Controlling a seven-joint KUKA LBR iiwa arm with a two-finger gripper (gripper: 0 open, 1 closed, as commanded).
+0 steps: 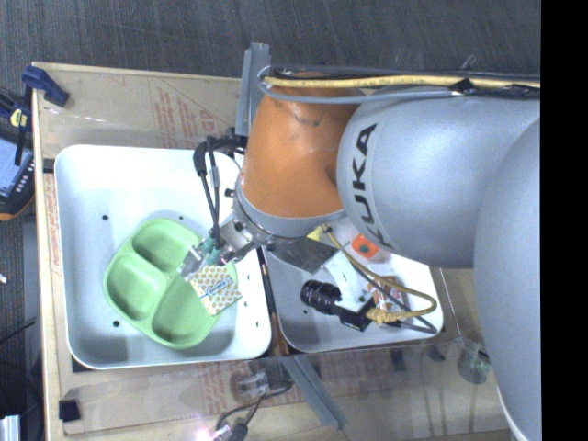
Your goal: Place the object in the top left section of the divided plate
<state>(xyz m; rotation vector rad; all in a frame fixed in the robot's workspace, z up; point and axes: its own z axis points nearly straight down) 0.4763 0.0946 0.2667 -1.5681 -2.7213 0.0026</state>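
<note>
While the tool (204, 257) grips a patterned packet (217, 288), the green divided plate (147, 278) sits in the left bin (87, 182).

Dark grey carpet floor (138, 16) behind wooden bench (138, 99); blue clamp (41, 83) at corner.

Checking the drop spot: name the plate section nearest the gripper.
The section at the plate's right edge, beside the gripper; the patterned card overlaps it, unlike the others.
</note>
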